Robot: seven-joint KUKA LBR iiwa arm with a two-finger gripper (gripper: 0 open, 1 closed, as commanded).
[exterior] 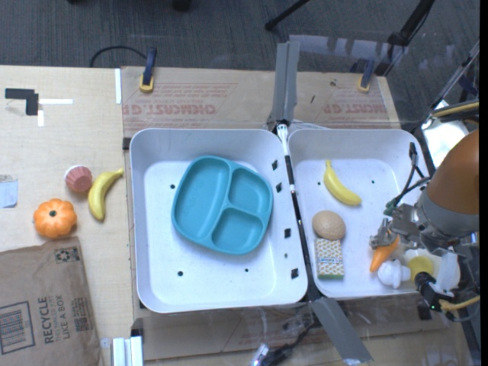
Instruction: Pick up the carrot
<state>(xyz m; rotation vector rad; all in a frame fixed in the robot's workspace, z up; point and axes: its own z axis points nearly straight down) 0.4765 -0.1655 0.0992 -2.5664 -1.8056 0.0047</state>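
Gripper [386, 239]: low over the right part of the right bin, at the end of the grey arm with its orange band; its fingers close around the top end of the carrot, though the wrist hides much of them.
Carrot [380, 257]: small and orange, tilted, its upper end between the fingers, its lower end pointing down and left from the gripper toward the bin floor.
Pumpkin [55, 218]: farthest left of the gripper, on the wooden bench outside both bins.
Pink cupcake [78, 179]: far left, slightly above the pumpkin, just beside a banana.
Bench banana [102, 193]: far left of the gripper, on the wood just outside the left bin.
Left bin [149, 204]: white, well left of the gripper.
Teal divided plate [223, 203]: in the left bin, well to the gripper's left.
Right bin [358, 139]: white, under the gripper.
Egg-shaped tan object [329, 224]: near left of the gripper.
Patterned box [329, 258]: just below the egg-shaped object, left of the carrot.
Second banana [340, 185]: up and left of the gripper.
White object [390, 274]: just below the carrot, touching or nearly so.
Yellow object [419, 264]: down and right of the gripper, partly hidden.
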